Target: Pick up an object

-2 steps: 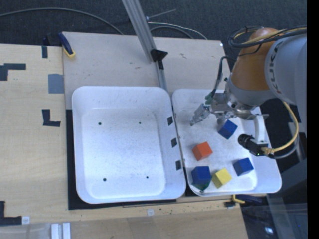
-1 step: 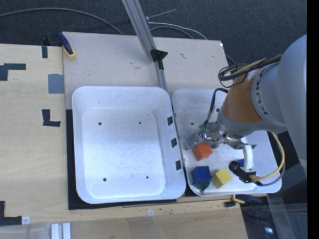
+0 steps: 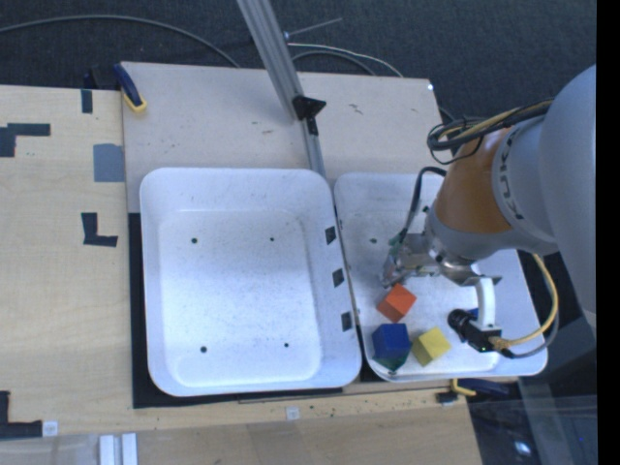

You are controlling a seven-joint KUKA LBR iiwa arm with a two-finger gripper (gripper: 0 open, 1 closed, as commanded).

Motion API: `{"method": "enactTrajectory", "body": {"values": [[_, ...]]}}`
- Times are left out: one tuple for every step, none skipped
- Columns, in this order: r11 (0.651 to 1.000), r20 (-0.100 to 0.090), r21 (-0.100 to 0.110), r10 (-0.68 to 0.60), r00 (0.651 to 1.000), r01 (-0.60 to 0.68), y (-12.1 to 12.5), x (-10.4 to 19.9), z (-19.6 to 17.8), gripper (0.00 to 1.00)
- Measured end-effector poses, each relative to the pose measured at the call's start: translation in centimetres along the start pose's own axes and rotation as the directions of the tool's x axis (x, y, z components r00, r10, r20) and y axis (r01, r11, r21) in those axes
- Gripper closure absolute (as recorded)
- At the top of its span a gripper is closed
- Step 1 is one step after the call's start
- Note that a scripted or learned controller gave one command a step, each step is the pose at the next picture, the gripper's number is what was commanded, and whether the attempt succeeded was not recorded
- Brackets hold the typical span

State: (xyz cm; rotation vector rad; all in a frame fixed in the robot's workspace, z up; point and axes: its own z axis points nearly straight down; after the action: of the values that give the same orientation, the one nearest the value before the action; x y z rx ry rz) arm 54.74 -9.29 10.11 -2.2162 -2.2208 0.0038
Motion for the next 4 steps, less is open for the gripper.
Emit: {"method": "enactTrajectory", "body": {"values": [[1.0, 0.0, 0.001, 0.0, 1.0, 0.0, 0.0, 0.0, 0.0, 0.0], [1.0, 0.0, 0.002, 0.002, 1.0, -0.002, -3.1, 0.1, 1.0, 0.0], [1.0, 0.0, 0.0, 0.0, 1.0, 0.0, -3.0, 0.1, 0.0, 1.0], [1.0, 0.003, -0.004, 0.004, 1.0, -0.004, -0.9, -5.3, 0.9, 1.0]]}}
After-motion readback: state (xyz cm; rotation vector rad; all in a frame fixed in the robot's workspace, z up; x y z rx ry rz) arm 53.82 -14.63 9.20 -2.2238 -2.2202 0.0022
